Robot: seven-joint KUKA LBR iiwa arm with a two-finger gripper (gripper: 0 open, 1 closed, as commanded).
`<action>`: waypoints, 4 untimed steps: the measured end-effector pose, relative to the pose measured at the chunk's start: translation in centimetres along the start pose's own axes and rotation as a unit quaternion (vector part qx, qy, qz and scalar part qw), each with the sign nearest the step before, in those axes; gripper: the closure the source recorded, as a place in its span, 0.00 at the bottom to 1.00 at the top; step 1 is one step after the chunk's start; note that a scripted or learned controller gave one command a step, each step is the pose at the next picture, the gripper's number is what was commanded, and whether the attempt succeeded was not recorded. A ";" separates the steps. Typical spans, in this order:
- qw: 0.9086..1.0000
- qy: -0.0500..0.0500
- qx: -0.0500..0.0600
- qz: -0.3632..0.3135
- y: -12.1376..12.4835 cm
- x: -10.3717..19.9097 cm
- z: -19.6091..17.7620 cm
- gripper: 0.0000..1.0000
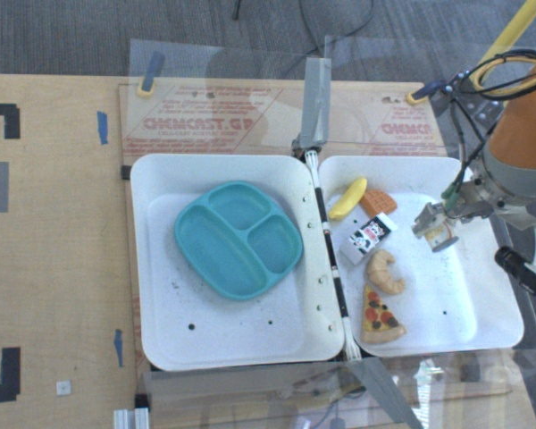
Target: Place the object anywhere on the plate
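Note:
A teal plate [238, 238] with three compartments lies in the left bin [161, 329]. The right bin [491, 320] holds a yellow banana [347, 198], an orange piece [379, 203], a small black-and-white carton [366, 237], a tan croissant [385, 273] and a pizza slice [381, 315], all along its left side. My gripper [436, 228] hangs over the right bin's upper right part, to the right of these objects and apart from them. Nothing shows between its fingers.
A ridge [326, 257] with small studs divides the two bins. Cables and the orange-banded arm [518, 123] crowd the upper right. A grey bar [315, 101] stands behind the bins on a clear sheet. Blue tape marks dot the wooden bench at the left.

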State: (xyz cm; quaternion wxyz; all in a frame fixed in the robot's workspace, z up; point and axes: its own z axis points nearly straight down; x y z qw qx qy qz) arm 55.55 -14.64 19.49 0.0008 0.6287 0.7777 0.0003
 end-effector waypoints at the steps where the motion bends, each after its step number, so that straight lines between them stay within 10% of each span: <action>1: 0.997 0.000 0.000 -0.072 3.3 5.2 1.0 1.00; 2: 0.948 -0.001 -0.002 -0.319 7.4 14.1 -2.9 1.00; 3: 0.952 0.001 0.001 -0.307 10.5 22.8 2.4 1.00; 4: 0.952 0.001 0.000 -0.307 10.5 22.7 2.4 0.00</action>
